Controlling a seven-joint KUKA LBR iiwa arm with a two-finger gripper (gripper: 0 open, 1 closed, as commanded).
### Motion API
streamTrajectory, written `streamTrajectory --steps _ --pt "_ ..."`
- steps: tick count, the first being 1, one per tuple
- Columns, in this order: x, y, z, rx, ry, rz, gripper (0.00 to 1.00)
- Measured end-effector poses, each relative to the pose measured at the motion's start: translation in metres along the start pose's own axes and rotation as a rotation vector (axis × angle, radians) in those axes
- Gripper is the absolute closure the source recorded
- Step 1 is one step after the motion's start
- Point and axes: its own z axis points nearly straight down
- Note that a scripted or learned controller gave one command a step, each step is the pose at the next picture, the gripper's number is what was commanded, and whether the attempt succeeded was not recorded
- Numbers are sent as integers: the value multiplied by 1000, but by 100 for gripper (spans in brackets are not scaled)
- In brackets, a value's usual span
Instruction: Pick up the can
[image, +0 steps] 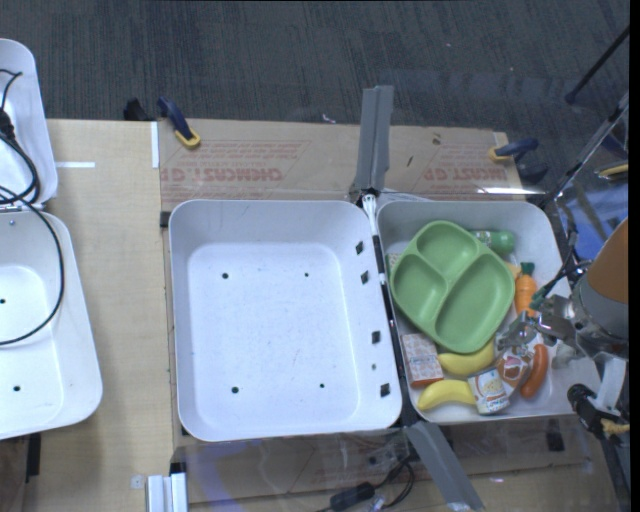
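Observation:
The can (492, 391), small with a white and red label, lies in the right bin (548, 222) near its front wall, just right of the lower banana (445, 395). My gripper (527, 333) hangs low over the bin's right side, a little above and to the right of the can. It sits among a carrot (525, 291), a red vegetable (540, 370) and a red and white item (514, 368). Nothing is visibly lifted.
A green divided plate (452, 284) fills the middle of the right bin, with a green bottle (497, 240) behind it, a second banana (467, 360) and a snack packet (420, 358) in front. The left bin (180, 300) stands alongside. Clamps hold the cardboard at the back.

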Motion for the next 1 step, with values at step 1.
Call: streamTrajectory --steps 1 --pt "-5 8 -34 -8 -5 108 0"
